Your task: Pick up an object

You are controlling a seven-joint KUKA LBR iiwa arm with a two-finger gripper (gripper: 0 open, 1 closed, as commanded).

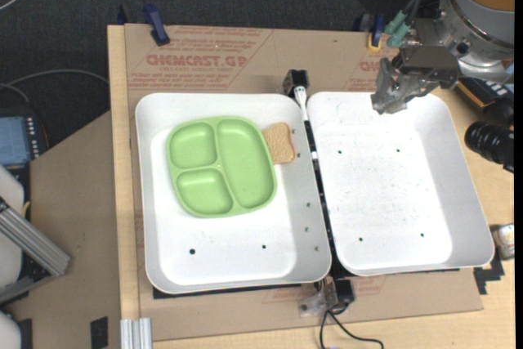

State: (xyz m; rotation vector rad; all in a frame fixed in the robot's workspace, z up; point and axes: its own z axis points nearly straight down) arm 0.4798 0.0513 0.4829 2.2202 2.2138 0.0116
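A green divided plate point(221, 166) lies in the left bin point(163, 257). A tan cracker-like piece point(280, 143) rests against the plate's right rim, near the bin's right wall. My gripper point(391, 100) hangs over the far edge of the right bin point(409, 200), well to the right of both objects. Its fingers point down and look close together, with nothing visible between them.
The two white bins sit side by side on a cardboard sheet point(204, 57). Blue clamps point(155, 24) hold the sheet's far edge. A black clip point(296, 82) sits between the bins at the back. Cables and gear crowd the right side point(490, 139).
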